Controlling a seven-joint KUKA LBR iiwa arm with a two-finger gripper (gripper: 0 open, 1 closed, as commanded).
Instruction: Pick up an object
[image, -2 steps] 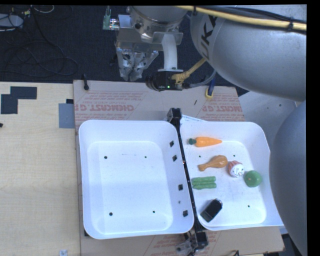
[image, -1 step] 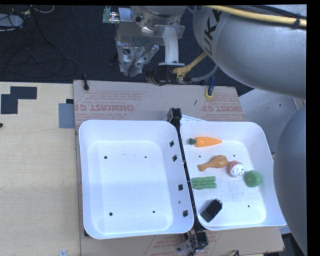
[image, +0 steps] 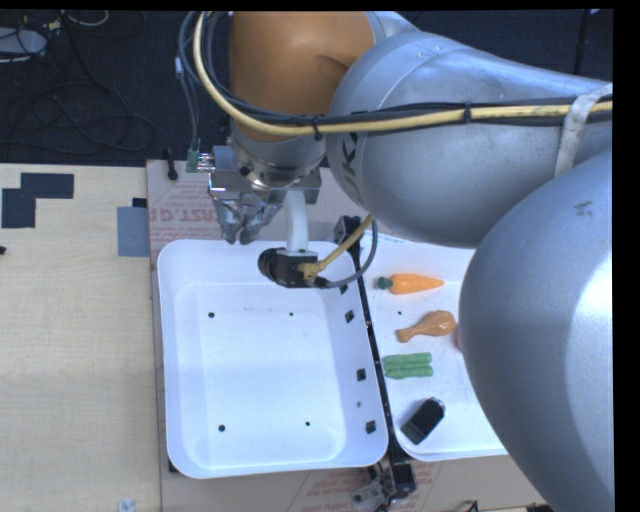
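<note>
The hand hovers at the left bin's twelve o'clock rim, carrying nothing; whether it is apart or together, I cannot tell. Next, probably reach toward the carrot at three o'clock.

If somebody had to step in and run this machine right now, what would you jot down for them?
Gripper: above the far rim of the left bin, nothing between its fingers.
Things: all in the right bin: toy carrot, tan drumstick-like toy, green bean-like piece, small black object.
Done: nothing picked up yet.
Left: move over the right bin, probably to any one item, grasp and lift it.
</note>
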